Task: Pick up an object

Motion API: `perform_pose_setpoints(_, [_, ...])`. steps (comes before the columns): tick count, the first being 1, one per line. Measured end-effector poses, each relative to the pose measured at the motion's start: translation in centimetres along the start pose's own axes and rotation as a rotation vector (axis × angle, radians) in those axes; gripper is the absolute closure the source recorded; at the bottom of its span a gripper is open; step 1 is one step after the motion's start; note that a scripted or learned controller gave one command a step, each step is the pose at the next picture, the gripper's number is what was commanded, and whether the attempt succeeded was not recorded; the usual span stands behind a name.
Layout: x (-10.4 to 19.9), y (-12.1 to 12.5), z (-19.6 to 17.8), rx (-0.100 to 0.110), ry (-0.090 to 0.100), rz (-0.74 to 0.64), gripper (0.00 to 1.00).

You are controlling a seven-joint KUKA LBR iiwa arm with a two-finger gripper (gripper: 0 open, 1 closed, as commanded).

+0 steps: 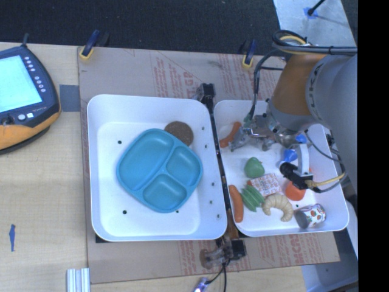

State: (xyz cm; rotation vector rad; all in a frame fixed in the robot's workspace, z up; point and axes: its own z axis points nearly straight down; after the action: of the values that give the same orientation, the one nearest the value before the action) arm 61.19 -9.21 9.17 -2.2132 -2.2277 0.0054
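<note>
White plastic forms the right bin (340,221), which serves as the reference landmark. The gripper (252,132) hangs over this bin's far left part; whether it is released or clenched cannot be told. Just left of the gripper, near the bin's left wall, lies an orange carrot (230,134). Nearer the bin's middle sit a green pepper (254,166), a croissant (278,205) and a second carrot (236,202). A printed can (310,215) lies in the near right corner; its label is unreadable. Left of this bin, the left bin (97,163) holds a blue divided plate (159,170) and a brown disc (179,132).
</note>
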Motion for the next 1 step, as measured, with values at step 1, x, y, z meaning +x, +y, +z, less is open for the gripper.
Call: perform_pose_setpoints(1, [-0.91, 4.40, -0.01, 0.002, 0.002, 0.002, 0.00])
